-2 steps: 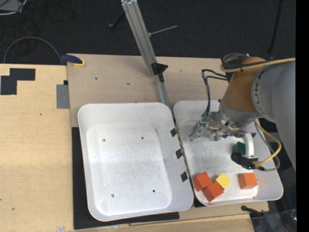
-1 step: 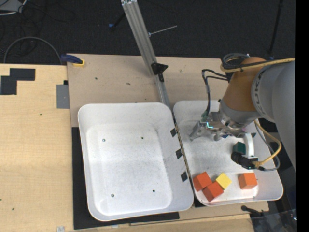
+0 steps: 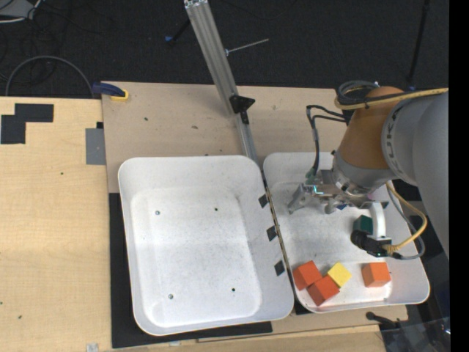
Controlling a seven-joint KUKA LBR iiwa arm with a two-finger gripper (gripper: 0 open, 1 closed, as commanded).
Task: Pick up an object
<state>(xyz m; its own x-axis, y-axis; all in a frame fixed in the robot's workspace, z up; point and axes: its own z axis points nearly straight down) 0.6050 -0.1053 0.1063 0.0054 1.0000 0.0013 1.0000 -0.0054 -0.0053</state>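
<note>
Right bin (image 3: pixel 293 169) holds red blocks (image 3: pixel 315 282), yellow block (image 3: pixel 339 274), orange block (image 3: pixel 376 273).

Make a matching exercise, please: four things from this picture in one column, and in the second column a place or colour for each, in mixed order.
Things:
1. yellow block
2. lone orange block
3. left bin
4. gripper

Descriptions:
A. over the far part of the right bin
B. nearest the right bin's right edge, apart from the other blocks
C. between the pair of red-orange blocks and the lone block
D. white, beside the bin that holds the blocks

Pairs: 1-C, 2-B, 3-D, 4-A
</note>
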